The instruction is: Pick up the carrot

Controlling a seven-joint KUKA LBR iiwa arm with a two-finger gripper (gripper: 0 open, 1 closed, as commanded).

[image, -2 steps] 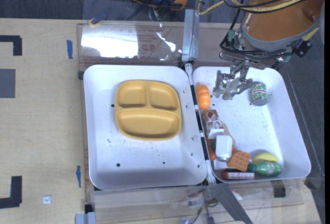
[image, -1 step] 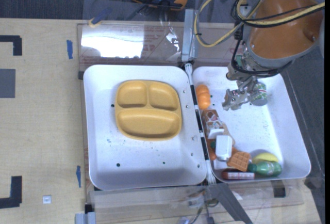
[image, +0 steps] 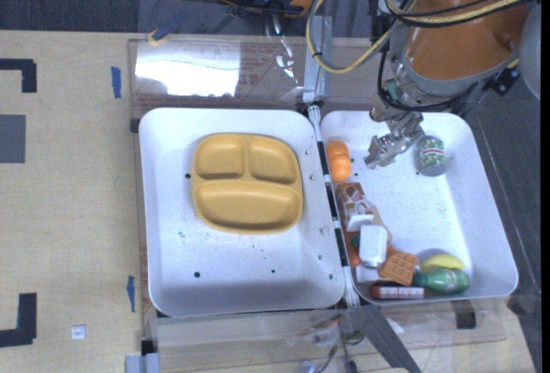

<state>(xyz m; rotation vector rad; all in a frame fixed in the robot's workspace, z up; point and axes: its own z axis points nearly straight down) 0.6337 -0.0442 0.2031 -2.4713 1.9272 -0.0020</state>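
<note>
gripper (image: 391, 148) over right bin (image: 481, 191) | finger state unclear, cannot tell | carrot (image: 339, 162) left of gripper, apart | can (image: 430, 154) right of gripper

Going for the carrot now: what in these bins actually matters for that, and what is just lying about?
Matters:
- carrot, at the right bin's left wall
- claw, hanging over the right bin

Lying about:
- yellow divided plate in the left bin
- small can
- waffle
- white block
- green and yellow toys

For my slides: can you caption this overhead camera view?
Gripper above the right bin, toy food along its left and near edges; yellow tray in the left bin.
</note>
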